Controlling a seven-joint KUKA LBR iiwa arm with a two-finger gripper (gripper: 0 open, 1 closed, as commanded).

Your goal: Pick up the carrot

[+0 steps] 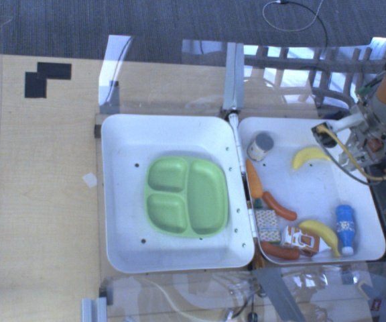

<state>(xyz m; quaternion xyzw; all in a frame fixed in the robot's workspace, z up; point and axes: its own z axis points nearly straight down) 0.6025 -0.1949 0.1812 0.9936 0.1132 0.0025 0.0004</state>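
The carrot point(254, 179) is a slim orange piece lying along the left wall of the right bin point(378, 247), just below a small grey-topped can point(260, 145). My gripper point(355, 142) hangs over the bin's upper right corner, among cables, well to the right of the carrot and apart from it. A yellow banana point(309, 157) lies between the gripper and the carrot. I see nothing held in the gripper.
The right bin also holds a red sausage point(279, 206), a second sausage point(280, 251), another banana point(322, 233), a blue bottle point(344, 228) and small cartons point(297, 239). The left bin point(119, 180) bears a green divided plate point(186, 195).
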